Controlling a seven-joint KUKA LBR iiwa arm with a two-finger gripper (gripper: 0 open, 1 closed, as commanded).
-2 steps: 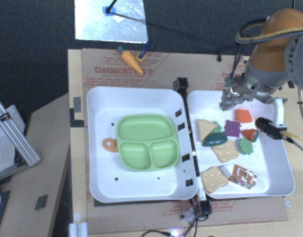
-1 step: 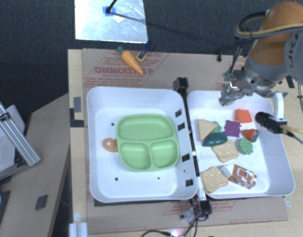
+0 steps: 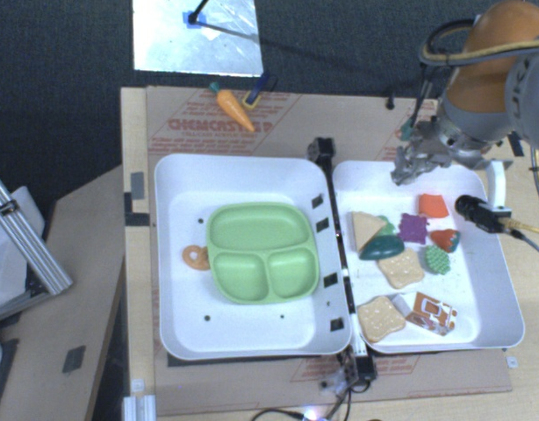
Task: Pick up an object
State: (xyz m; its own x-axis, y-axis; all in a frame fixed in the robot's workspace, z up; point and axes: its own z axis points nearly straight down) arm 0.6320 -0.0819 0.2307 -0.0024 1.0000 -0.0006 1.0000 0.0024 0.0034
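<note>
The right bin (image 3: 502, 310) holds several toy foods: an orange piece (image 3: 434, 205), a purple piece (image 3: 413, 227), a red strawberry-like piece (image 3: 444, 239), a green textured piece (image 3: 437, 261), a tan wedge (image 3: 367, 228), a dark teal piece (image 3: 381, 247), two toast slices (image 3: 400, 270) (image 3: 380, 317) and a brown-and-white printed piece (image 3: 434, 312). My gripper (image 3: 416, 162) hangs over the far part of this bin, up and to the left of the orange piece. Nothing shows in its grasp.
The left bin (image 3: 177, 314) holds a green divided plate (image 3: 261, 251) and a small pretzel (image 3: 196, 257). A toy carrot (image 3: 234, 109) lies on the cardboard behind the bins. A shiny foil sheet (image 3: 197, 23) lies farther back. A black divider (image 3: 333, 235) separates the bins.
</note>
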